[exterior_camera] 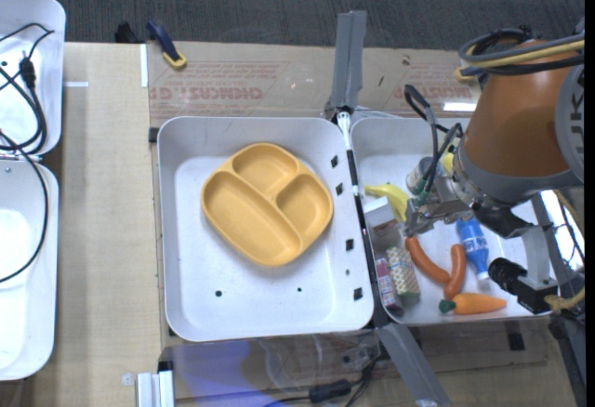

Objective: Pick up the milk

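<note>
The gripper [420, 210] hangs low in the right bin [372, 140], and whether its jaws are released or clenched cannot be told from this slant. Just to its left, nearly touching, lies the milk [379, 214], what looks like a small white carton hard against the bin's left wall, its long axis seemingly running along that wall. A banana [392, 196] sits just past it. Nearer the camera lie sausages [429, 258] and a carrot [476, 304].

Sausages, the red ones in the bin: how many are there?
2. One sausage lies slanted near the middle of the right bin, beside the carrot. The other sausage curves just to its right. The arm may hide more.
</note>
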`<state>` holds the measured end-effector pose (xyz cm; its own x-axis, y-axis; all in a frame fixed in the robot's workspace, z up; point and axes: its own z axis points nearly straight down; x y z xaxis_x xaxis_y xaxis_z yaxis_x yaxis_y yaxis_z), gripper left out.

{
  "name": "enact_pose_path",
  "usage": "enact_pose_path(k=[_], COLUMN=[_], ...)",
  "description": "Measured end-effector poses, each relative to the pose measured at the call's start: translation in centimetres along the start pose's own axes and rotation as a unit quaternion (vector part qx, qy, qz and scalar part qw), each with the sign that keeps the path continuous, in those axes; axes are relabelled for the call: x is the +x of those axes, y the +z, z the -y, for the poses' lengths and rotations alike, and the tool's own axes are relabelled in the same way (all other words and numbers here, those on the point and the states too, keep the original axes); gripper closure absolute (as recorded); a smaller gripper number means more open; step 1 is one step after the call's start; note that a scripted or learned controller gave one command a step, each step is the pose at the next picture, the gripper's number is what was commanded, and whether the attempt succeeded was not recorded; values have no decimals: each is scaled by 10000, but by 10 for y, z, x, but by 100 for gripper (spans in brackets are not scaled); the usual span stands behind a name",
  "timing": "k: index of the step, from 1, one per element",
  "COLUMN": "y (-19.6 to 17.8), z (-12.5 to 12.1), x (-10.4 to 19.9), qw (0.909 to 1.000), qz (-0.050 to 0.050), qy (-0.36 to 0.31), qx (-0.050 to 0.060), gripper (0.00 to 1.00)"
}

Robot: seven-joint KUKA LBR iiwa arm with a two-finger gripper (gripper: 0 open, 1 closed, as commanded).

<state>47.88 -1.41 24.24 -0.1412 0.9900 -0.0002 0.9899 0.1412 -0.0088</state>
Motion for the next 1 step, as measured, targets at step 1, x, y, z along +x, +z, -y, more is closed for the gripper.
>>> enact_pose_path(k=[1], y=[3], z=[-10], x=[70], qw=[9998], qz=[10], qy=[-181], qx=[-5], gripper=[100])
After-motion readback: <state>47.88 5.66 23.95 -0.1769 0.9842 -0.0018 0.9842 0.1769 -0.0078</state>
